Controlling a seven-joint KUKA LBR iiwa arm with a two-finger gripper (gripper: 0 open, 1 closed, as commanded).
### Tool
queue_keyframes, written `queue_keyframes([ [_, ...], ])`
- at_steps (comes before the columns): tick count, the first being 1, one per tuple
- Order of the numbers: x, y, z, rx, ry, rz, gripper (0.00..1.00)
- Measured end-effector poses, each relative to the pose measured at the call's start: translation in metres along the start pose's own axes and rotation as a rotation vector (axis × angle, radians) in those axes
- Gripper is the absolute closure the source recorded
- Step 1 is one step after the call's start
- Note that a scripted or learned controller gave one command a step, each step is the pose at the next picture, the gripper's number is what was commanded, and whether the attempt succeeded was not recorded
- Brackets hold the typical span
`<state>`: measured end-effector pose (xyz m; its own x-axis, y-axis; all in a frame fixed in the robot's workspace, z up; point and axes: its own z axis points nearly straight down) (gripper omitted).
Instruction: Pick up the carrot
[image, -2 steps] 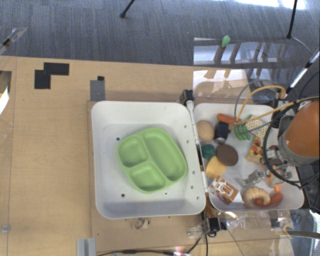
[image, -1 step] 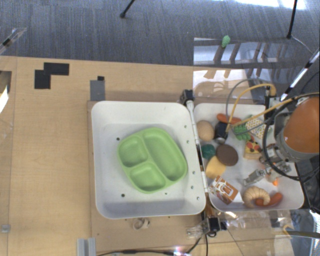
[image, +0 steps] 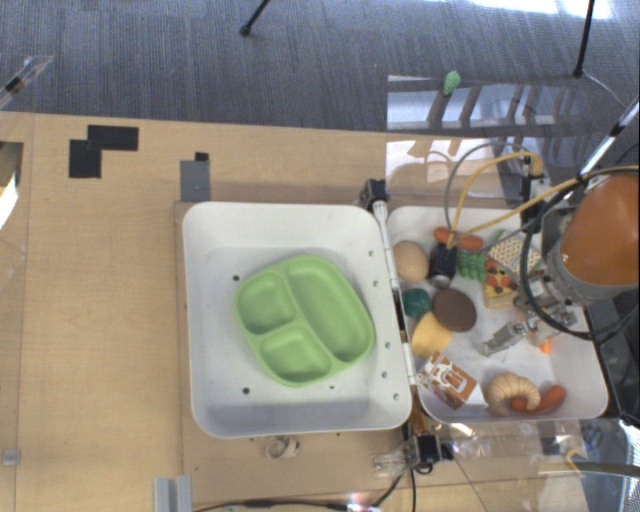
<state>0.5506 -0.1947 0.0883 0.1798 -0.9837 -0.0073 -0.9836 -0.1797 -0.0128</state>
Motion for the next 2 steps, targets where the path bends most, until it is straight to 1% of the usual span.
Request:
queue_keyframes([
  [1, 0.002, -0.011, 0.000, -0.002, 0.001, 0.167, 0.00],
  [2, 0.003, -0.016, -0.014, 0.012, 0.004, 0.169, 1.00],
])
